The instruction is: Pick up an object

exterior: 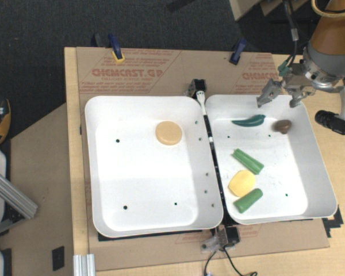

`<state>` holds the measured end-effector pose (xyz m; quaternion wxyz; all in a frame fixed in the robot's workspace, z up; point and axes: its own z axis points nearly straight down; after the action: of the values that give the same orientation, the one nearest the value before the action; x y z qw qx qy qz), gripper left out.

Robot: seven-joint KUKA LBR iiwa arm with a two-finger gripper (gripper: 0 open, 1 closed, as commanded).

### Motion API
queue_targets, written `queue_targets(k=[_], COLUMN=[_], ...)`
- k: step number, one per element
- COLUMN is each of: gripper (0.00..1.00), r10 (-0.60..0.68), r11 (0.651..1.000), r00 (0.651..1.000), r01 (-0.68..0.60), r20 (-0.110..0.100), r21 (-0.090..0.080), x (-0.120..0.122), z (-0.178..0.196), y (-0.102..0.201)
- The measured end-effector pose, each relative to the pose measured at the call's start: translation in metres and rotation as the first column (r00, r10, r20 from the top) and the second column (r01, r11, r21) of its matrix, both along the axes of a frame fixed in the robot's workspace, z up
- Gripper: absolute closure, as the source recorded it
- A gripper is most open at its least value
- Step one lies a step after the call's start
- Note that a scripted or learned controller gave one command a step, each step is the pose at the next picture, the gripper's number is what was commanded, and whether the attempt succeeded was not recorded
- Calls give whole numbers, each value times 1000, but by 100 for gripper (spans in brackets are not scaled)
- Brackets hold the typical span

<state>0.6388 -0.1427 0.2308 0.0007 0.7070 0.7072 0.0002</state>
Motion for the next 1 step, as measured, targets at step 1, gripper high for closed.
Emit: queue_targets(k=[1], gripper=[0], r10=[-9], r11=[1000], r00=[1000], r01=[9], r20=[-2], r21=[-3], x=[-53], z=[29], y=[-86])
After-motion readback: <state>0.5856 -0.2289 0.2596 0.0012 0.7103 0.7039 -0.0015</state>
